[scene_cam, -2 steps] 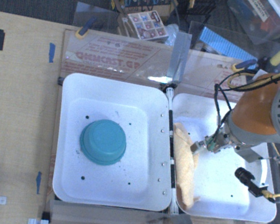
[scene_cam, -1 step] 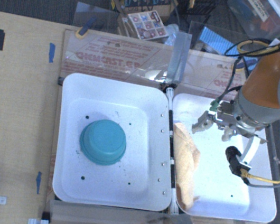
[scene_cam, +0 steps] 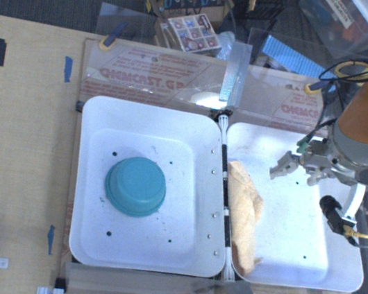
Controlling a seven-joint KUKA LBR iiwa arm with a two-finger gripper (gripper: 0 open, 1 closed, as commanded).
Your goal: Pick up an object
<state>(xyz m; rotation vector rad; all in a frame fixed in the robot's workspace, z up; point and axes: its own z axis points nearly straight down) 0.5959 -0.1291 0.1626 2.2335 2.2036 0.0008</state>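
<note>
A teal bowl (scene_cam: 136,186) lies upside down in the middle of the left white bin (scene_cam: 97,120). A tan, cloth-like lump (scene_cam: 243,213) stretches along the left wall of the right white bin (scene_cam: 337,275). My gripper (scene_cam: 299,171) hangs over the upper middle of the right bin, up and to the right of the tan lump and apart from it. Its fingers (scene_cam: 282,167) are open with nothing between them.
The metal divider (scene_cam: 223,185) runs between the two bins. A black fitting and white bracket (scene_cam: 342,209) with a yellow cable hang from the wrist over the right bin's right side. Clear plastic sheets (scene_cam: 154,74) and boxes stand behind the bins.
</note>
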